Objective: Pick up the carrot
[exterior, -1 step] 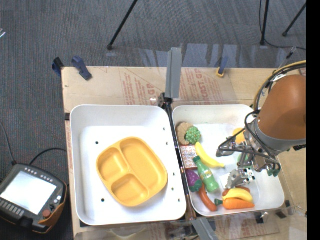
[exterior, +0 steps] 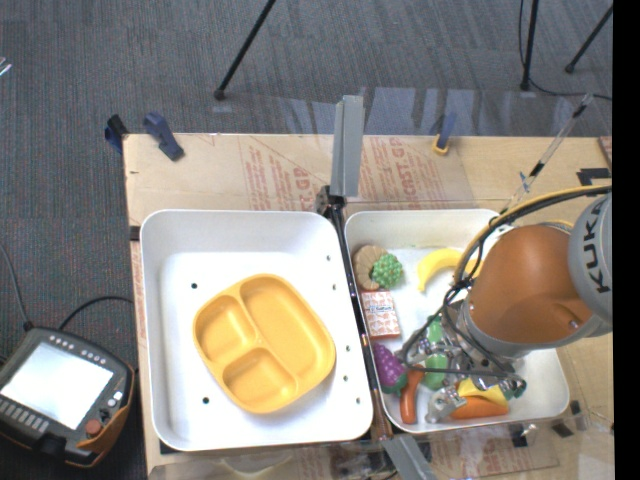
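Two shallow white bins sit side by side on the bench. The left bin (exterior: 160, 268) holds a yellow tray (exterior: 263, 341) with three compartments, lying at a slant near the bin's middle. The right bin (exterior: 545, 396) is crowded with toy food. Along its left wall lie a round brown cookie (exterior: 366, 260) with a green broccoli piece (exterior: 387, 269) just beside it, then a small red-and-white box (exterior: 381, 316) below them, and a purple eggplant (exterior: 389, 366) lower still. A banana (exterior: 437, 265) curves near the bin's far side. The arm (exterior: 525, 288), its orange band broad in the view, reaches over the right bin, and the gripper (exterior: 452, 363) hangs low among the items at the near end. Something green (exterior: 437, 374) sits right under the gripper's metal parts. The carrot (exterior: 411, 398) stands at a tilt near the bin's near left corner, just beside the eggplant and close to the gripper. Another orange and yellow piece (exterior: 478, 405) lies to its right, near the front wall. Whether the jaws are open or closed cannot be told, as the wrist and linkage hide them.
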